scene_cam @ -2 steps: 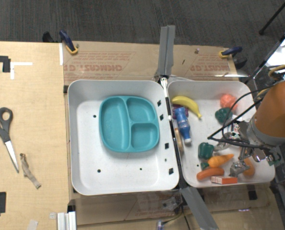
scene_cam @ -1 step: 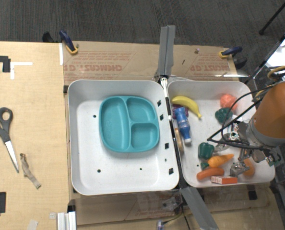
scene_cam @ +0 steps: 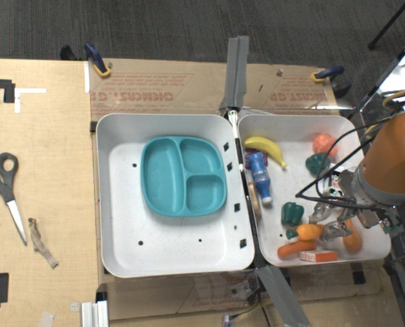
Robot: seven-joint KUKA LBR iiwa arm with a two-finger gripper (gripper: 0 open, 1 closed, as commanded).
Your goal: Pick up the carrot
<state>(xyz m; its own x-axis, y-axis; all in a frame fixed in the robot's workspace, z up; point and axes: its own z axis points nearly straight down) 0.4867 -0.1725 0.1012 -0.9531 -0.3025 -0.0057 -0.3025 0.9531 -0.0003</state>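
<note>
The carrot (scene_cam: 294,248) is orange and long, and lies flat along the front wall of the right bin (scene_cam: 294,129). My gripper (scene_cam: 331,224) hangs low over the front right part of that bin, just right of and slightly behind the carrot's thick end. Its silver fingers (scene_cam: 321,214) stand open with nothing visibly between them. A round orange fruit (scene_cam: 309,231) sits between the gripper and the carrot, touching the carrot's upper side.
Crowding the right bin are a banana (scene_cam: 265,148), a blue bottle (scene_cam: 258,174), a pink ball (scene_cam: 323,143), dark green items (scene_cam: 318,163) (scene_cam: 292,213), a small red-and-white box (scene_cam: 318,256) and another orange piece (scene_cam: 353,241). The left bin (scene_cam: 121,203) holds a teal divided plate (scene_cam: 184,176). Scissors (scene_cam: 5,189) lie on the bench.
</note>
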